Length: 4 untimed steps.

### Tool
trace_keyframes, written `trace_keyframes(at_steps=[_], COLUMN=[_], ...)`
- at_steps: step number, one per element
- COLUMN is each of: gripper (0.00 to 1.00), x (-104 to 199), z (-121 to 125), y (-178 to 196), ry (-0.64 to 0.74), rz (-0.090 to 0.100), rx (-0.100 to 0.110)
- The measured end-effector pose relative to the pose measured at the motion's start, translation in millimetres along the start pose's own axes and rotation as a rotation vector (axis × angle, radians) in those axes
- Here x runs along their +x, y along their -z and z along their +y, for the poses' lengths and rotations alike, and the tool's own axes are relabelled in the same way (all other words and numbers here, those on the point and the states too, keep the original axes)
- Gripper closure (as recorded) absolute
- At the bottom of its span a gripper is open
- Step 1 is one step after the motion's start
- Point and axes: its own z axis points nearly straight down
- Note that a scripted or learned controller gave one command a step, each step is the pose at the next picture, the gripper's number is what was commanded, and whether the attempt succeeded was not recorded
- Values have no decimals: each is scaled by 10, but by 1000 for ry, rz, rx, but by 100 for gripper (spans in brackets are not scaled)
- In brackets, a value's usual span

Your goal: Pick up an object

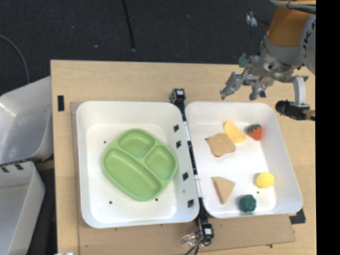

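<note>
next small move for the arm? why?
Probably bring the gripper forward and down over the right bin, toward the yellow piece or the slice of bread. The gripper sits at the bin's far edge, above the bench, with nothing between its fingers, and those two items lie closest to it. The green tray is in the other bin.

Two shallow white plastic bins are set side by side on the wooden counter [64, 84]. In the left bin [85, 206], a green divided plastic tray [139, 164] is placed centrally. In the right bin [284, 163], a tan bread-slice toy [220, 144] is placed just left of a yellow wedge [234, 132], with a red strawberry toy [255, 132] to the right. Nearer the front, a tan triangular piece [223, 188], a yellow lemon toy [264, 180] and a dark green round toy [247, 203] are laid. The tool [245, 86] is positioned behind the right bin.
</note>
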Motion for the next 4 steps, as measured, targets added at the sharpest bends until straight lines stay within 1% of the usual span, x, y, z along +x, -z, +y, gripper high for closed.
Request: trace_keyframes(at_steps=[1,2,4], gripper=[0,0,0], x=[4,-14,-5], z=[18,17,-7], y=[79,-558,-1400], ry=[2,1,-2], rz=[-1,-2,-3], rx=[-13,-6,-10])
